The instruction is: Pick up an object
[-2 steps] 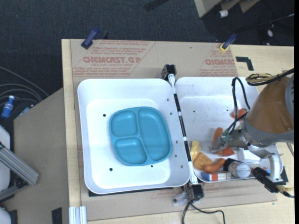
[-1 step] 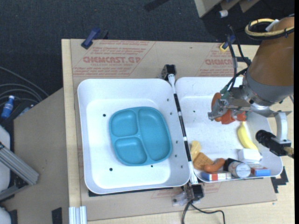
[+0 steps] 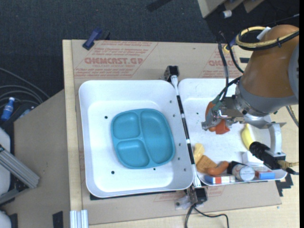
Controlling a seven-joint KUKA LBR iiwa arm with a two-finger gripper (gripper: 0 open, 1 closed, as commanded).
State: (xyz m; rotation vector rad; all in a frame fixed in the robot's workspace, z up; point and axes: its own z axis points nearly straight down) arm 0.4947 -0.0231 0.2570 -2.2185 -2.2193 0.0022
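orange-banded arm reaches from right into right bin (image 3: 199,91). gripper (image 3: 216,122) low over orange-red object (image 3: 221,127), touching or just above; finger state cannot tell. blue tray (image 3: 142,137) in left bin (image 3: 90,127). advice: centre over object, descend straight, close firmly before lifting.

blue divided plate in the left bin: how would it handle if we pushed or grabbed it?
The blue plate looks like moulded plastic, so probably stiff and light for its size. It lies flat on the left bin floor, so a push would likely slide it, not tip or roll it. Its low rounded rim gives two fingers little to grip; it may slip.
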